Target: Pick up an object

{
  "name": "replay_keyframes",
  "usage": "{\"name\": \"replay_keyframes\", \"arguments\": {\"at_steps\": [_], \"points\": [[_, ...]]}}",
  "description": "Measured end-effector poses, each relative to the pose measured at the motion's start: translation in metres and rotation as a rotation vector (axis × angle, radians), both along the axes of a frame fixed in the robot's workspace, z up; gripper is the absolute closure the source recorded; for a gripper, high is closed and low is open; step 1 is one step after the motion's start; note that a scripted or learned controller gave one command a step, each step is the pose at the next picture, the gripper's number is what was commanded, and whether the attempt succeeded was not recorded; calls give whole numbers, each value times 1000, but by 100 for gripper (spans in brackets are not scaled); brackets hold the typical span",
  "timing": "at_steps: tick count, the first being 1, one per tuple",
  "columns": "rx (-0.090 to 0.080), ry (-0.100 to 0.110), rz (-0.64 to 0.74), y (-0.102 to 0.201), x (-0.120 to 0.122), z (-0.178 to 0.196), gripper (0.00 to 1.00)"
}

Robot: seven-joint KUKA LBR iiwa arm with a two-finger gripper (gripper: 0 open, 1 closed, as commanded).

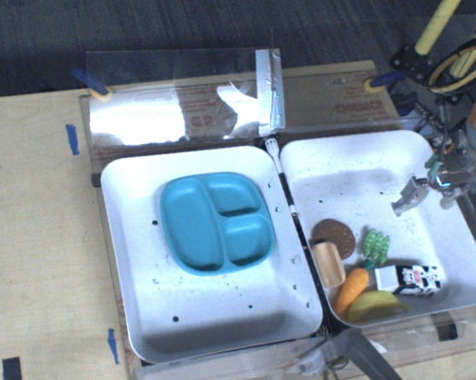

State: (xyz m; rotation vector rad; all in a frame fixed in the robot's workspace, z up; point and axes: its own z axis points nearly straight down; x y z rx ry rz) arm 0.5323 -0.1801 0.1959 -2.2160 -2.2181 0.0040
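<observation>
The gripper (411, 196) hangs over the right side of the right bin (338, 160), near its right rim; whether its fingers are parted or closed cannot be told, and nothing shows between them. The objects crowd the bin's lower part: a brown round cookie (333, 233), a tan wooden block (328, 262), an orange carrot (351, 288), a yellow banana (377, 303), a green leafy toy (376, 246) and a black-and-white cow-print carton (411, 278). The bin's upper half is open white floor. The left bin (132, 241) holds a blue divided plate (217, 222), with bare margin all around. Pale wooden bench (39, 252) spreads at the frame's left.
</observation>
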Motion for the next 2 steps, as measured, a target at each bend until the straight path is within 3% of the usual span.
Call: {"name": "replay_keyframes", "arguments": {"at_steps": [1,2], "points": [[-4,-12,92,54,-28,-101,0],[-3,-11,90,53,-28,-93,100]]}}
